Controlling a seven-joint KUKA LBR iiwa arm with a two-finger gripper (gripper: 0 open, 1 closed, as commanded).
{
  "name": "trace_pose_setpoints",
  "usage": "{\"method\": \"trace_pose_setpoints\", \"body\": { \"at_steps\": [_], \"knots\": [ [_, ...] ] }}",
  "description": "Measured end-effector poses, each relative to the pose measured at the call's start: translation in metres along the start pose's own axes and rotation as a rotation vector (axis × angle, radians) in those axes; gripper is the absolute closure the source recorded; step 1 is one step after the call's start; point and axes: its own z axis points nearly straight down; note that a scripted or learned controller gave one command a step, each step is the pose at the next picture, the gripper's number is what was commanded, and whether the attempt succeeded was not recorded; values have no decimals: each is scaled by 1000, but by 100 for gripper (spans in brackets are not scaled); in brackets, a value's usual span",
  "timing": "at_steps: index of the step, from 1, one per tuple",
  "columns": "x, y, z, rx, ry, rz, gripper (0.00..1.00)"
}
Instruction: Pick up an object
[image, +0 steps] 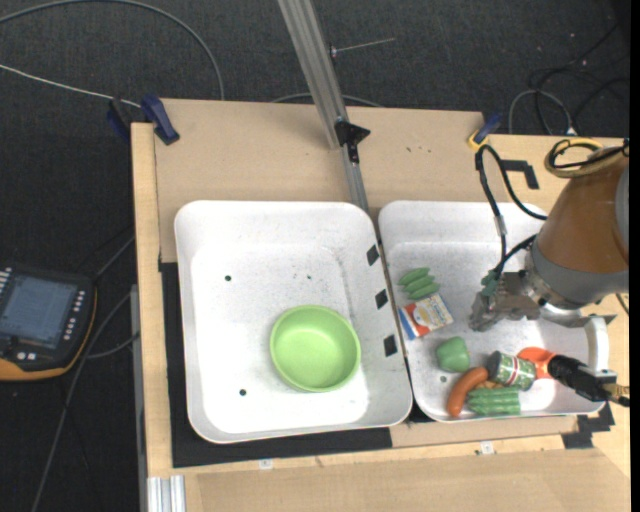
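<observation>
My gripper (487, 311) hangs low over the right bin (450, 225), at its right side, below the orange wrist band. Just left of it lies a small orange and white packet (427, 314), with a green ridged piece (418, 282) above that. Toward the bin's front sit a green cup-like piece (453, 353), an orange carrot-like toy (464, 389), a green ridged block (495, 403) and a red and green can (514, 370). Nothing shows between the fingers.
The left bin (260, 250) holds a light green bowl (315, 347) near its front. A metal pole (322, 80) slants down to the gap between the bins. Black cables (495, 200) trail over the right bin's back edge. A handheld pendant (40, 320) lies at far left.
</observation>
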Motion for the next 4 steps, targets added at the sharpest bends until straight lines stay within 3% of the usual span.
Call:
{"method": "trace_pose_setpoints", "body": {
  "at_steps": [2, 4],
  "knots": [
    [-8, -2, -85, 0, 0, 0, 100],
    [78, 60, -75, 4, 1, -3, 100]
  ]
}}
